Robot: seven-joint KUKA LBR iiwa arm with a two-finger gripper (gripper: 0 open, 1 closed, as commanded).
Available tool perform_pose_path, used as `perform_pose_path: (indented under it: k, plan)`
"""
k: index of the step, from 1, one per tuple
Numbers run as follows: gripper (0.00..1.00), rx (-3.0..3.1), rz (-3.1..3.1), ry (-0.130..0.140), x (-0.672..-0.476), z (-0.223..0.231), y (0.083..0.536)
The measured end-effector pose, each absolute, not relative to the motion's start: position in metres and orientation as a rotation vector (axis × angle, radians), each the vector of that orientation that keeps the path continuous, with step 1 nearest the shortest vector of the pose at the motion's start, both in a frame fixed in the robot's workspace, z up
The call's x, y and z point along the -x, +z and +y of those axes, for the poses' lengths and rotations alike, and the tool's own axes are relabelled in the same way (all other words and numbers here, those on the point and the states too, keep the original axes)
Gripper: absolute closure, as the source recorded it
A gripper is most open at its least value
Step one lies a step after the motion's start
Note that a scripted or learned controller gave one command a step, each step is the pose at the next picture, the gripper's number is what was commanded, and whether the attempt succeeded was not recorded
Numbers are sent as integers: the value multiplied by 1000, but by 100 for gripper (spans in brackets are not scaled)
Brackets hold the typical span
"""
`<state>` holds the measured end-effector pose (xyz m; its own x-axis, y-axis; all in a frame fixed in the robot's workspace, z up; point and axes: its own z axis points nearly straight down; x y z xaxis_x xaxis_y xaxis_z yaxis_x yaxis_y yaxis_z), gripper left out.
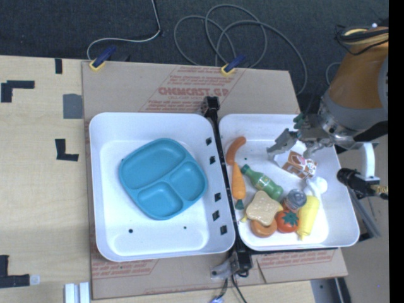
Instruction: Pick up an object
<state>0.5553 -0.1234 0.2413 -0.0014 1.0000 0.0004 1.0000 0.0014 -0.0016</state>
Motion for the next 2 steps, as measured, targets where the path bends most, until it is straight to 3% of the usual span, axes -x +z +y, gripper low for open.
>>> perform_pose_path:
  k: [1,2]
  plan:
    - [0,2218,-2221,3,-576,-94,169]
    - [0,2220,-2223,-1,-549,-99,96]
